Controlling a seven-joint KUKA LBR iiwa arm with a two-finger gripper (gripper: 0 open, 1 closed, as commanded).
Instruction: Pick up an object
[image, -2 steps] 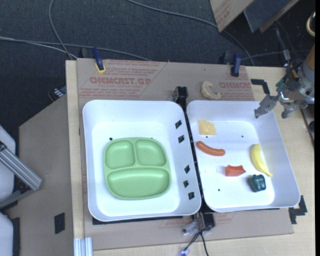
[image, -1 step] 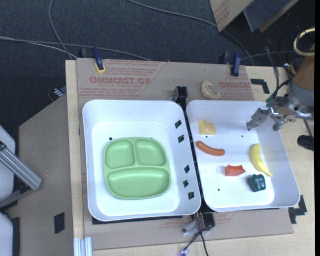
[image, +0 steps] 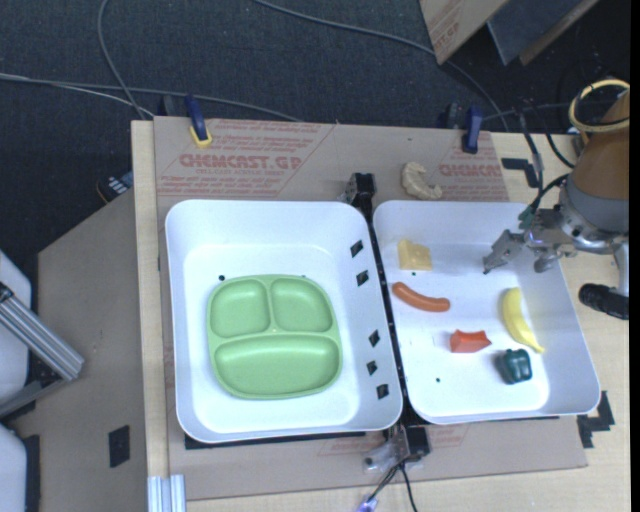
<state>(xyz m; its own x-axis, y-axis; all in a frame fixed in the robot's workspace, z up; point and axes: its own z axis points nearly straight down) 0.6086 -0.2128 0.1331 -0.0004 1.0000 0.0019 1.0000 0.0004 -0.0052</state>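
Nearest the camera in the right bin (image: 575, 395): dark green pepper-like piece (image: 515, 366) at the front, red piece (image: 469, 341) just to its 10 o'clock. Banana (image: 521, 319) sits just above the green piece, long axis running roughly 11-to-5 o'clock. Sausage (image: 420, 297) lies further left, long axis about 10-to-4. Yellow cheese-like block (image: 415, 256) is at the bin's back left.

Hand (image: 520, 251) hovers over the back right of that bin, arm coming in from 3 o'clock. Fingers look spread, nothing between them; whether it is touching the bin floor can't be told.

Key relation: banana is the closest candidate, lying at about 6 o'clock from the hand, near but apart. Judgement: a short move toward 6 o'clock puts the hand over it; fingers should close across the banana's short axis, so roughly along 2-to-8 o'clock.

Left bin (image: 190, 330) carries only the green divided plate (image: 273, 335), well apart from the hand. Tan object (image: 421, 180) sits on the tabletop (image: 260, 160) behind the bins.
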